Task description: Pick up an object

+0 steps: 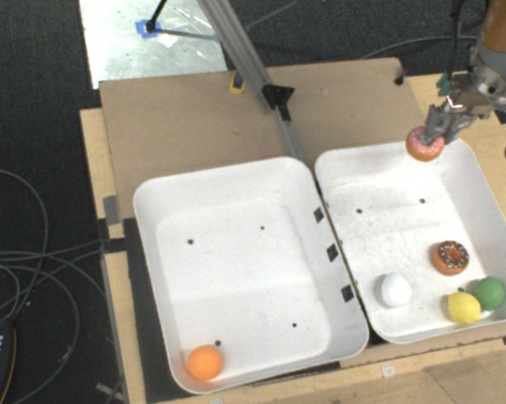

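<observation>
Starting at your left, the left-hand shallow white plastic bin (163, 256) is sitting on the bench with one small round orange ball (205, 363) lying in its near left corner, just beside the front wall. Black clips along the seam are joining it to the right-hand shallow white bin (491, 200), which is standing edge to edge with it. In that right bin you are looking at a small white ball (395, 289) resting near the front, a brown chocolate-glazed toy doughnut (450, 257) lying flat a little to its right, and a yellow lemon-shaped toy (464, 307) touching a round green ball (490, 293) in the near right corner. At the bin's far right corner, the two-finger gripper (437, 132) is reaching in from the right and is pinching a pink-frosted toy doughnut (425, 145) between its fingers; the doughnut is hanging over the bin's far rim, well apart from the other toys. Under both bins a tan cardboard sheet (186, 122) is covering the pale wooden bench (96, 172). Around the bench, dark carpet (3, 82) is showing, with loose black cables (19, 266) trailing at the left and a grey metal pole (234, 36) slanting down toward the bins from the top.
</observation>
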Available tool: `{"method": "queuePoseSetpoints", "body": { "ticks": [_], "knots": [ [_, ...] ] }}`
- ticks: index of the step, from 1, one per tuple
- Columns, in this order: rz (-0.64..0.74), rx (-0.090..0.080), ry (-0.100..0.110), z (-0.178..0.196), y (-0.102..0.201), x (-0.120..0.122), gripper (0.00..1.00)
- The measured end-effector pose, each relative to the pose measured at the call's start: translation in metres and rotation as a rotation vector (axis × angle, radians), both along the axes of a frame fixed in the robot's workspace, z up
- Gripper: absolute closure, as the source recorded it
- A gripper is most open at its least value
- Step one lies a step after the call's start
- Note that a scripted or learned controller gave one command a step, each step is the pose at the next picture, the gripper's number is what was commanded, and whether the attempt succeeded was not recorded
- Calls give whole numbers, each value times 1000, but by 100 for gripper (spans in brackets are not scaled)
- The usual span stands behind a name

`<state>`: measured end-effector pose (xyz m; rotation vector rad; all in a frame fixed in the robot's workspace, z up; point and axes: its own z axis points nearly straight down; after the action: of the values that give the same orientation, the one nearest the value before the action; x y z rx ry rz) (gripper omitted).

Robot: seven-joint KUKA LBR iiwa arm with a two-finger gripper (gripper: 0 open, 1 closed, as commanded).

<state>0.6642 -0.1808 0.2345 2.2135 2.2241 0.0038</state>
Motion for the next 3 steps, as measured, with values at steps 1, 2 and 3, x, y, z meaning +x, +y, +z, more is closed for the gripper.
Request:
{"method": "queuePoseSetpoints", "body": {
  "ticks": [1, 2, 3],
  "knots": [
    [5, 3, 4, -2, 49, -13, 100],
    [5, 3, 5, -8, 103, -24, 100],
    [5, 3, 4, -5, 148, -30, 100]
  ]
}}
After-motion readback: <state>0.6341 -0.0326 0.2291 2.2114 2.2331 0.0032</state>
